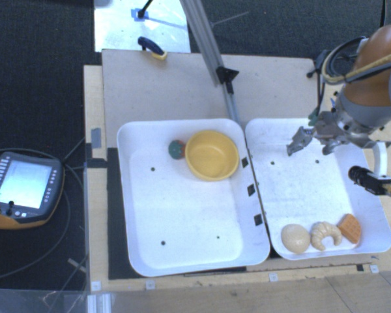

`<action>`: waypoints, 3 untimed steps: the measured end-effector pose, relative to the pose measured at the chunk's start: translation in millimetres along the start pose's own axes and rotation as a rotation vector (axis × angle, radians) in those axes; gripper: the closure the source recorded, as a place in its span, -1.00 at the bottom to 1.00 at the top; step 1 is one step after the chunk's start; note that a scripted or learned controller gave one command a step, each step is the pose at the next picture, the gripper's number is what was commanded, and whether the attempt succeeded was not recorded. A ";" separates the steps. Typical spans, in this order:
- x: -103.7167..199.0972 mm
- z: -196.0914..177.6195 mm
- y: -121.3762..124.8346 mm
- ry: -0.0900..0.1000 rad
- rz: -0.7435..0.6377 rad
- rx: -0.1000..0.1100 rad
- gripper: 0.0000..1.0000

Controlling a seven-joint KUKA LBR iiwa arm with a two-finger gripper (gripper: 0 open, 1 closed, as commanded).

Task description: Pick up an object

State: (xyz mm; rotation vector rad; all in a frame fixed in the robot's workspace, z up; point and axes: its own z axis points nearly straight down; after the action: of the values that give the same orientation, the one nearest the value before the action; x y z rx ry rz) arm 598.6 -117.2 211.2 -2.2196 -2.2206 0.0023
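Observation:
My gripper (311,145) hangs over the far part of the right bin (313,194), open, with nothing between its fingers. Along that bin's near edge lie a cream round bun (296,237), a pale croissant (326,233) and an orange wedge (350,227), all well below the gripper in the view. In the left bin (182,233) a yellow bowl (212,155) sits at the far right corner, with a small green ball (176,149) touching its left side.
The two bins meet at a ridge with black clips (251,189). A slanted metal pole (208,38) crosses the back of the bench. A black connector (368,180) juts from the arm over the right bin's right edge. A teach pendant (19,189) lies off the bench at left.

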 end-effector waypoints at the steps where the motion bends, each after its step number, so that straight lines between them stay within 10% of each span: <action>1: -0.2 62.6 0.4 0.000 0.000 0.002 -1.00; 2: 0.0 114.7 -0.3 0.000 0.000 0.001 -1.00; 3: -0.3 101.8 1.1 -0.001 0.001 -0.004 1.00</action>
State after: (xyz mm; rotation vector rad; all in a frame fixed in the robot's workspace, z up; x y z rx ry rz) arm 599.5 -117.4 109.4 -2.2227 -2.2224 -0.0018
